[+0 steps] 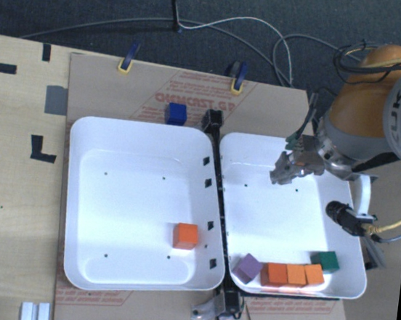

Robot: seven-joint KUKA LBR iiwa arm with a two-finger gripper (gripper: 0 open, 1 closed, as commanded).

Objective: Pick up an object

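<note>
The gripper point(284, 175) hangs in the upper part of the right bin point(275, 149), its opening and any load impossible to tell, while the row of blocks point(288, 274) lies along that bin's lower edge, below it in frame.

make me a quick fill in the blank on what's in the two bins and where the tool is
1. The left bin holds a single ____ cube.
2. The tool hangs over the ____ bin.
3. In the right bin, the purple block lies at the ____ end of the row of blocks along the near wall.
4. The green block sits near the orange blocks, in the same ____.

Missing words: orange; right; left; bin
</note>
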